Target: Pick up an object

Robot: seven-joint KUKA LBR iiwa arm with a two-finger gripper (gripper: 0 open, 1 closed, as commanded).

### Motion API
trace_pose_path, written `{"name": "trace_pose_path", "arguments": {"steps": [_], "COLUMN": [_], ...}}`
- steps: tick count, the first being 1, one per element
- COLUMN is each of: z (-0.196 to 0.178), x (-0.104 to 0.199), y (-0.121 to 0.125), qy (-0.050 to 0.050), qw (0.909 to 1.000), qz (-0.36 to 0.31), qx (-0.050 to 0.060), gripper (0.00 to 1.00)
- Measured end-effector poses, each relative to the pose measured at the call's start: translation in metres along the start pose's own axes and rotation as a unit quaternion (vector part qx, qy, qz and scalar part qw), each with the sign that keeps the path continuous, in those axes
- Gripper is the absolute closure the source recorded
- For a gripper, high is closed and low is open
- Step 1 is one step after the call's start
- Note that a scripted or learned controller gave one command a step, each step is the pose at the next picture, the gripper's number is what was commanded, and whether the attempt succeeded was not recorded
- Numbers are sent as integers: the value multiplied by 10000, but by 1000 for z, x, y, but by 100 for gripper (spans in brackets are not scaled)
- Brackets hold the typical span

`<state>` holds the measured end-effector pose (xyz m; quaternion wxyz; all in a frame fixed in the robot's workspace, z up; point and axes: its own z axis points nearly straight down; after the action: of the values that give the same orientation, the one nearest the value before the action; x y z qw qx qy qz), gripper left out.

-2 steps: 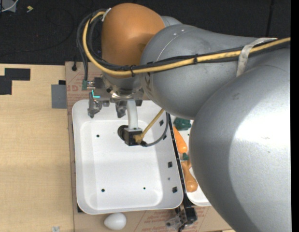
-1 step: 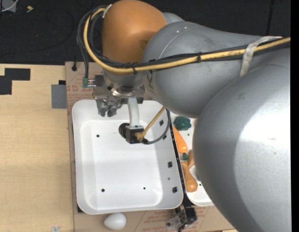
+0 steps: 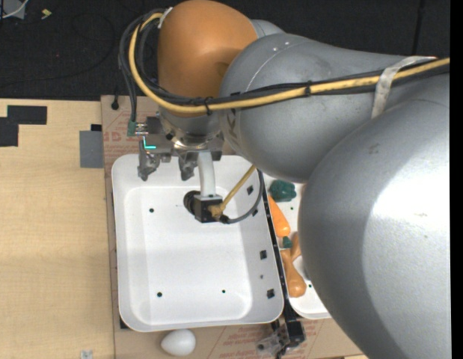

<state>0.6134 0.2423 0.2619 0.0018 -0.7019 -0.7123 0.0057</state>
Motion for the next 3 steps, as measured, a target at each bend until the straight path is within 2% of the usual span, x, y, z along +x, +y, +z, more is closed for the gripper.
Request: {"name": "trace_pose_path", "arguments": {"steps": [1,2,3], "z": [-9,-9,-18], "x": [0,1,1], "y": [0,0,-1], "qy": [-8,-10,-16], "qw": [10000,10000,10000], "qz": [-23,-31,-54], "qx": [14,18,29], "gripper": [100,0,100]}}
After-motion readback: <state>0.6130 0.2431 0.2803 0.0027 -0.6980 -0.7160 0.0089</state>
